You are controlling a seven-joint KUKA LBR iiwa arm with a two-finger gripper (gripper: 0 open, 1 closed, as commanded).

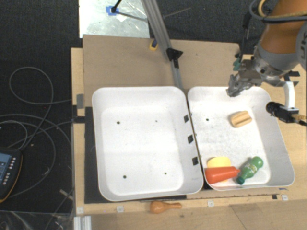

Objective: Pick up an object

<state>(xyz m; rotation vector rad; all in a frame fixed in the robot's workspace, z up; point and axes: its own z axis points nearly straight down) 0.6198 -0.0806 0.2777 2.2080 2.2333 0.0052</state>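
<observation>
An orange pear-shaped toy lies on the surface at the near edge, outside both bins and farthest from the pincer, so it looks out of reach of this attempt.

The pincer hangs over the far rim of the right bin, its tip pointing down, nothing visible in it; whether it stands wide or narrow cannot be told from here. It appears poised at the bin's back edge, probably so the arm can drop onto whatever it picks.

Closest to it, just toward the camera and slightly to its side, is a tan bread-like block, lying alone on bare floor with room around it, the easiest candidate. Farther on, in the bin's near corner, a yellow piece, an orange carrot and a green bottle crowd together, touching, awkward to separate. Beyond the divider lies the left bin.
</observation>
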